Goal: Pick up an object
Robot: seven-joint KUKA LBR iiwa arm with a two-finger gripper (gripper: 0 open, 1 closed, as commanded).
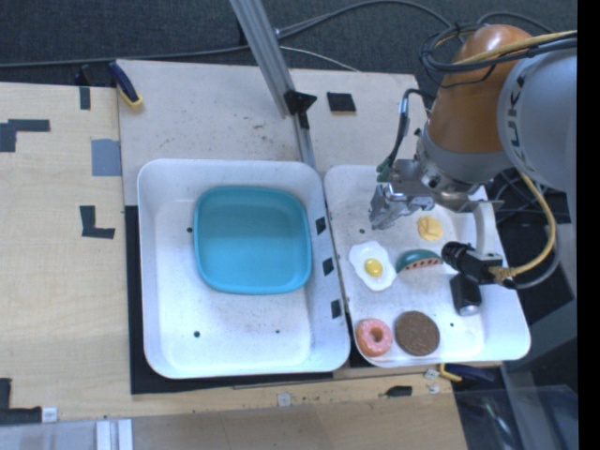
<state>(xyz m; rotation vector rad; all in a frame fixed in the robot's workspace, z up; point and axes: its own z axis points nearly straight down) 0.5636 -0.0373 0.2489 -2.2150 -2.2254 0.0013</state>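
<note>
Worktop (56, 251): pale wood, taped marks, left of frame.
Left bin (159, 326): white, shallow, rounded corners; holds a teal square plate (253, 240), glossy.
Right bin (502, 331): white, its upper right hidden by the grey-and-orange arm (487, 92).
Tool (386, 212): metallic, above the bin's upper part; jaw state cannot be told.
Brown disc (416, 333), round, no long axis.
Fried egg (372, 265), long axis upper left to lower right.
Pink doughnut (374, 337).
Watermelon slice (419, 261), horizontal.
Yellow piece (429, 227), shape unclear.
</note>
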